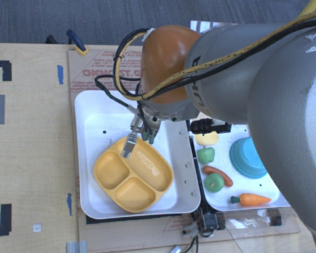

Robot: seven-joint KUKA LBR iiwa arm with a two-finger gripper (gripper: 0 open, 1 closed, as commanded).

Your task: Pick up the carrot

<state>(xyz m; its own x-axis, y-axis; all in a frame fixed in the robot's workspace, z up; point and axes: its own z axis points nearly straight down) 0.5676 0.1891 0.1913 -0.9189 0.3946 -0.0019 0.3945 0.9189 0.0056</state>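
The gripper [138, 139] hangs over the yellow divided plate [131, 179] in the left bin [87, 109], fingers spread and holding nothing. The carrot [251, 198] lies in the right bin [271, 202], near its front edge, beside a green fruit [214, 182]. To grasp it well, cross to the right bin, align the fingers across the carrot's narrow width, then descend and close.

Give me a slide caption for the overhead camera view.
Gripper hovers over the yellow divided tray in the left bin; the carrot lies in the right bin.
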